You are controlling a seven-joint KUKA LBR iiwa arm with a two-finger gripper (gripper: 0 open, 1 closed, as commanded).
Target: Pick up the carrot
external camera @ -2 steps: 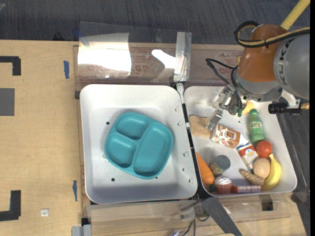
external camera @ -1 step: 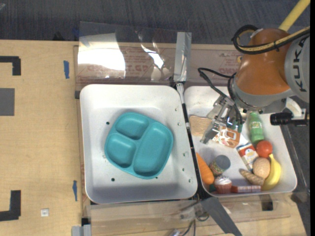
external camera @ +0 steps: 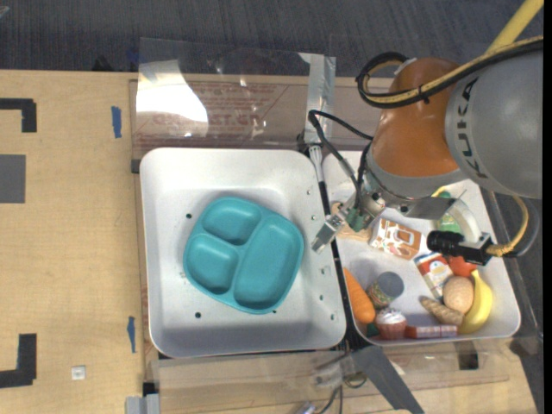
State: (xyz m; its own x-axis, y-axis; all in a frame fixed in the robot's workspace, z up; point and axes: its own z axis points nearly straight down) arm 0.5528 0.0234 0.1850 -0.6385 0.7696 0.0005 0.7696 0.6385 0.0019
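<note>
Arm (external camera: pixel 483 119) cut off by the top and right edges, and it covers the right bin's (external camera: pixel 504 322) far half. Gripper (external camera: pixel 332 228) finger state unreadable. Small packets under the wrist too blurred to identify. Carrot's (external camera: pixel 360 296) near tip merges with neighbouring items.

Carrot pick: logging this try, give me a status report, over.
Gripper at the bins' divider, above the carrot, nothing held. Carrot flat along right bin's left wall, ungrasped. Small can and jar crowd its right side.
</note>
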